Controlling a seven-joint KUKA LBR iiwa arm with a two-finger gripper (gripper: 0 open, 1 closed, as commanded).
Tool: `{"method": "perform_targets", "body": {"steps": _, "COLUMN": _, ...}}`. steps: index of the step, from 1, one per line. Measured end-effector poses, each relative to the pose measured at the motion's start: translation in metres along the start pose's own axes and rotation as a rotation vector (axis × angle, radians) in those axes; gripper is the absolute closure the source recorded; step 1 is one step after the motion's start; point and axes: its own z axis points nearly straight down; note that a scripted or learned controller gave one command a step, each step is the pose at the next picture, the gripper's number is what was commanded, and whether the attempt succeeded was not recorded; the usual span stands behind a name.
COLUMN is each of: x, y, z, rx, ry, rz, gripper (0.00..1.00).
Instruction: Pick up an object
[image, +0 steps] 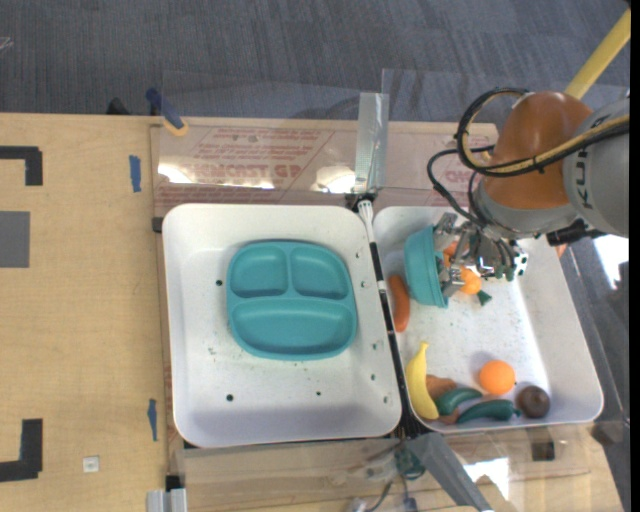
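- Fingers: I cannot tell from my feed whether they are spread or pressed together; the gripper (478, 262) hangs low in the upper part of the right bin (560, 330), a clutter of metal and small parts around its tip.
- Arm (535, 150): grey with an orange band, black cables looped beside it, reaching in above the fingers from the right.
- Small teal plate (426, 265): tilted on edge just left of the fingers, very near them; I cannot tell whether they touch it.
- Small orange piece (470, 283): right at the fingertips, on the lower side; contact unclear to me.
- Orange carrot-like item (400, 302): left of and below the fingers, lying along the wall between the bins, partly behind the teal plate.
- Banana (419, 382): well below the fingers, near the front left corner of the right bin.
- Orange ball (496, 377): below the fingers, well apart, beside the banana group.
- Dark green item (478, 407): at the front wall, below the orange ball, touching a small orange-red piece next to the banana.
- Dark brown round item (535, 401): front of the right bin, just right of the green item.
- Left bin (190, 330): far left of the fingers.
- Teal divided tray (292, 299): flat in the middle of the left bin, three compartments, well apart from the fingers.
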Motion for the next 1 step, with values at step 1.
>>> {"method": "perform_targets", "body": {"steps": 1, "x": 0.0019, "y": 0.0001, "z": -0.0002, "rx": 0.001, "ry": -0.008, "rz": 0.032, "gripper": 0.00}}
